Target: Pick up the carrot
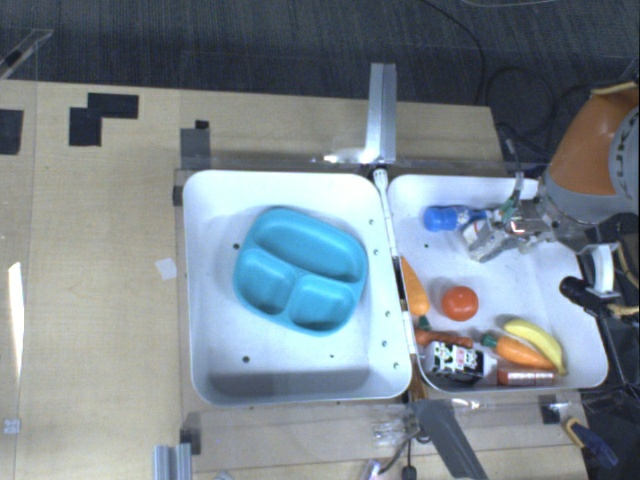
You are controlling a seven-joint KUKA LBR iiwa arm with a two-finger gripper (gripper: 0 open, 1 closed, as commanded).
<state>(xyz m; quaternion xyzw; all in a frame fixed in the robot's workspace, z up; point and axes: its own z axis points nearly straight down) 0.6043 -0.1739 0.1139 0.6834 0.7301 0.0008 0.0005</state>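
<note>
Lying nearest the camera, the left bin (pixel 200 298) is taking up the biggest share of the bench and is holding a blue divided tray (pixel 298 268) near its middle. Beside it, the right bin (pixel 590 363) is carrying the smaller items. The grey arm (pixel 590 163), with its orange band, is reaching in from the right over that bin's upper half, and its gripper (pixel 492 236) is hovering low near a blue bottle (pixel 443 218); whether the jaws are apart or together I cannot tell, and nothing is showing between them.

Along the bin's lower edge, a yellow banana (pixel 540 340) is lying against the carrot (pixel 518 350), which is pointing its green top left. A dark can (pixel 455 360) is sitting just left of it. A red tomato (pixel 460 303) is resting near the middle, and a second orange piece (pixel 414 290) is leaning on the dividing wall.

Judging by this, the approach step is only beginning: the gripper is sitting well apart from the carrot. Next it needs to travel toward the lower edge, line up across the carrot's body, and descend without catching the banana.
</note>
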